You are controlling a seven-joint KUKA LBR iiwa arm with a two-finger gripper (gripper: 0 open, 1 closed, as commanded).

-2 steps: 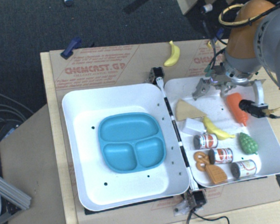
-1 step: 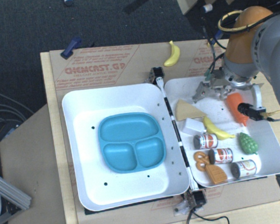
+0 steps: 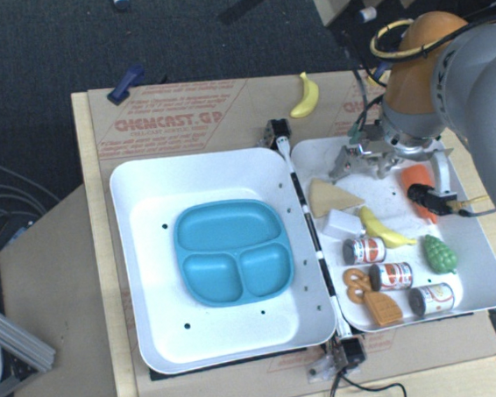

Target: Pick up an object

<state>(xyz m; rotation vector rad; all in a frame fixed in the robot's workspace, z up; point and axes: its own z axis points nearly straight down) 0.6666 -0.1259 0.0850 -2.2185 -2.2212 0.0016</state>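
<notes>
The gripper (image 3: 369,156) hangs over the far end of the right bin (image 3: 483,276), its dark metal hardware crowded under the grey wrist and orange band, and at this slant I cannot tell how it is set or whether anything sits in it. Nothing is plainly gripped. Just below it lies a pale wedge of cheese (image 3: 330,197), the nearest candidate, with an orange carrot-like piece (image 3: 416,176) beside the wrist on the right, partly behind a dark fitting.

Further toward the near rim the bin is crowded: a white block (image 3: 343,223) touching a small banana (image 3: 383,229), then three little cans (image 3: 365,250), a green lumpy fruit (image 3: 441,253), a pretzel (image 3: 355,282) and a brown bread-like piece (image 3: 383,309). The left bin (image 3: 139,249) holds a blue divided tray (image 3: 232,249). A second banana (image 3: 304,97) lies out on the cardboard beyond both bins.

Since any object will do, the best choice is probably the one with free space on both sides. The cheese wedge looks well placed but flat, so the descent would need to go nearly to the bin floor and close across its narrower width. The cans are packed close to their neighbours, and reaching into that cluster risks nudging things aside. Come down straight, centred on the target, and lift slowly enough to check that the piece rises with the claw
</notes>
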